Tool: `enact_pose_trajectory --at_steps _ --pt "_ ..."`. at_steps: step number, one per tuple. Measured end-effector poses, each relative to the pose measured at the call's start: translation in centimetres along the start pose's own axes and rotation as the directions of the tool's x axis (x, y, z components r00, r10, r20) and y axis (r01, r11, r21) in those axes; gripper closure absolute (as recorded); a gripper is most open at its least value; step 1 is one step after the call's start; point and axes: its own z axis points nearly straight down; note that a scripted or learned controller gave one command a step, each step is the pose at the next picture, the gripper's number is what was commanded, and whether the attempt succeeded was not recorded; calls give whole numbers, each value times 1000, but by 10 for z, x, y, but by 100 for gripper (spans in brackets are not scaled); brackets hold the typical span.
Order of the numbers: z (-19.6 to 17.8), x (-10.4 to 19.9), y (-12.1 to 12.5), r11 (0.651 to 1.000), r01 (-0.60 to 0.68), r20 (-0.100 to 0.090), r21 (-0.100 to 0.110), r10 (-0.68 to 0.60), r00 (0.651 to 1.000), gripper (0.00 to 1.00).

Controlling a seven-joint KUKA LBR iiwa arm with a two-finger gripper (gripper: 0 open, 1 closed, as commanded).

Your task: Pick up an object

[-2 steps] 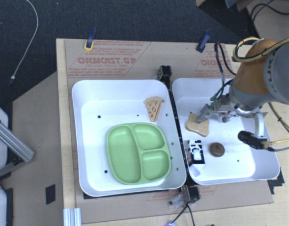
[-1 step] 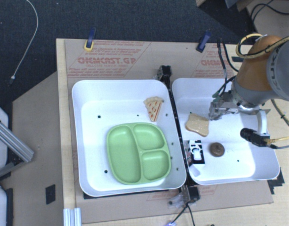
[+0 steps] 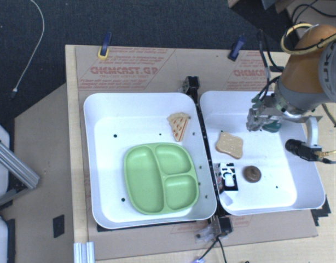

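The gripper [image 3: 260, 119] is seen over the back part of the right bin [image 3: 288, 199], hung from the grey arm [image 3: 307, 73] with its orange band. Whether anything is pinched cannot be told from this slanted view; a small teal object [image 3: 273, 126] is seen just beside the gripper, partly hidden by it.

In the same bin, a slice of toast [image 3: 229, 145] is laid flat near the left wall, and a small brown round piece [image 3: 252, 173] is found nearer the front, apart from the toast. A black-and-white tag [image 3: 228, 177] is fixed at the wall between the bins.

In the left bin [image 3: 97, 147], a green divided plate [image 3: 160, 177] with three compartments is set toward the front, and a wedge of pizza [image 3: 179, 126] is laid behind it near the right wall.

Both bins are borne on a brown board [image 3: 135, 67] printed with red lettering, held at its far edge by two blue clamps [image 3: 105, 45]. Dark blue carpet [image 3: 129, 10] is seen beyond, crossed by a thin white cable [image 3: 39, 15].
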Motion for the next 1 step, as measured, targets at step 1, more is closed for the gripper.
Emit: enact_pose_trajectory --at_steps 1 --pt "-43 0 3 1000 0 0 -1 0 1000 100"
